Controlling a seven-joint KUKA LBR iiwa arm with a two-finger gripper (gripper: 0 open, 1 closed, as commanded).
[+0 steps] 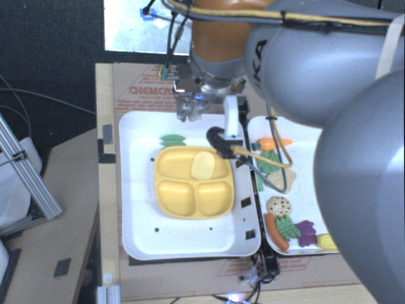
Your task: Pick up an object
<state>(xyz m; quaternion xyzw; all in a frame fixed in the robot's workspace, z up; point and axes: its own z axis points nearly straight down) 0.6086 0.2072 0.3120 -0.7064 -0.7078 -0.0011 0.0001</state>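
Claw (190, 109) hangs over the left bin's (136, 233) far edge; can't tell its state. Yellow tray (190, 195) just below it: light, stiff, slick. Grab its rim.

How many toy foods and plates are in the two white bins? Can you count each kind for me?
Yellow divided plate: 1
Pale yellow chip on that plate: 1
Green leafy piece: 1
Carrot: 1
Cookie: 1
Sausage: 1
Green vegetable: 1
Purple grapes: 1
Total I can make out: 8
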